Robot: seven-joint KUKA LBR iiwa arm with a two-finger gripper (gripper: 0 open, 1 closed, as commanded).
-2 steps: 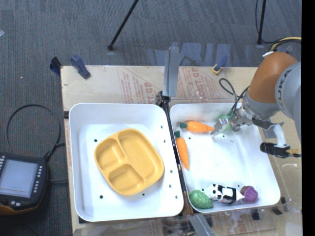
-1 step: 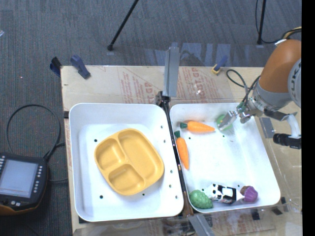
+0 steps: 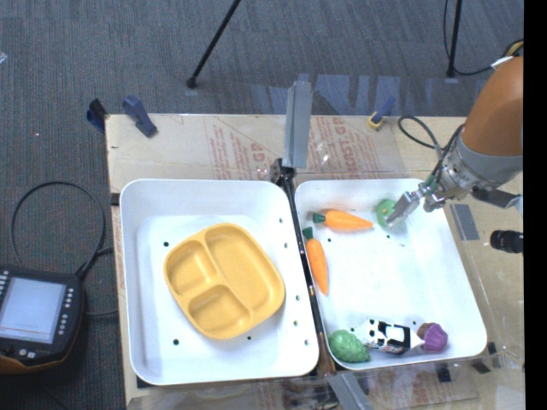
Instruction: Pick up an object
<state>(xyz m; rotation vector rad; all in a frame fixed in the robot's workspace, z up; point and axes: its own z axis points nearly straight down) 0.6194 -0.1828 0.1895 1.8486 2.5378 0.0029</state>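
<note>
The arm [image 3: 496, 118] enters from the right edge of the camera view, near the upper right corner. Its orange band sits above a grey wrist section. From the wrist, the arm slants down and to the left toward the upper right part of the right bin [image 3: 444, 272]. The gripper [image 3: 398, 212] is at the lower left end of the arm, low over the bin floor. Dark cables loop beside the wrist on its left side.
</note>
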